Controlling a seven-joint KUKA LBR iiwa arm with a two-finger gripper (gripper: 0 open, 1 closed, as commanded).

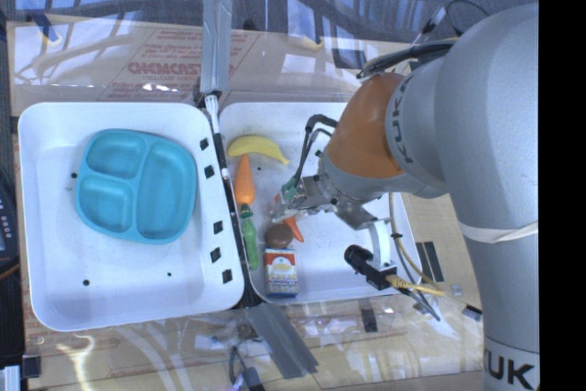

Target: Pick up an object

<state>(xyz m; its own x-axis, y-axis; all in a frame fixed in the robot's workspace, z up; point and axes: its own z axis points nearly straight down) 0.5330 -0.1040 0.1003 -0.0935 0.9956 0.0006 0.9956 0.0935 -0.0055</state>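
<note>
1. Two white bins sit side by side: the left bin [46, 288] holds a blue divided plate [137, 185], and the right bin [320, 288] holds the small items.
2. Reaching in from the right, the arm [430, 124] hangs low over the right bin, its gripper [291, 197] down among the objects.
3. How far the tool is open cannot be told, as the wrist hides it.
4. A small orange-red piece [294, 229] lies right at the gripper's tip; whether it is held is unclear.
5. Nearby lie a banana [257, 147], a carrot [244, 181], a green stick-shaped item [249, 238], a brown round object [278, 236] and a small box [281, 272].
</note>
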